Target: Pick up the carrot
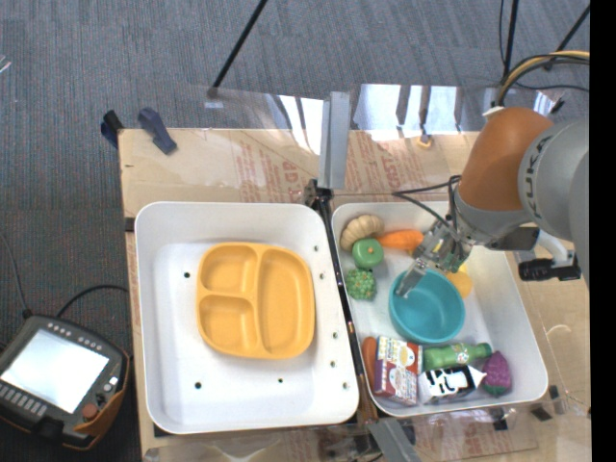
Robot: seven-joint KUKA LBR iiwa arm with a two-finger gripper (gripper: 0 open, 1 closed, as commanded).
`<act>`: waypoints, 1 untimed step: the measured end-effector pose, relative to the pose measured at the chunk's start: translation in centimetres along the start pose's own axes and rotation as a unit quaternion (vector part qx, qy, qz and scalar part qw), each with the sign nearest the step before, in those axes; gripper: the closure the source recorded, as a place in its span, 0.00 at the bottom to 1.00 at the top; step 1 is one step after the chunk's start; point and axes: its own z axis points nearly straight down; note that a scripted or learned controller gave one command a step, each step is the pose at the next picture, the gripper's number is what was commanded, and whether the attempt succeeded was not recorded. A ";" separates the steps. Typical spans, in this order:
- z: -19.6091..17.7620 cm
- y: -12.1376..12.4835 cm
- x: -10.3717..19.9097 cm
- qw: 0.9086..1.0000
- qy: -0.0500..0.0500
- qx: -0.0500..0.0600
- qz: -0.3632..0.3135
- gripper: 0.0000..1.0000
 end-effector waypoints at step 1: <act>0.0 0.3 0.1 0.999 0.001 -0.001 0.048 0.00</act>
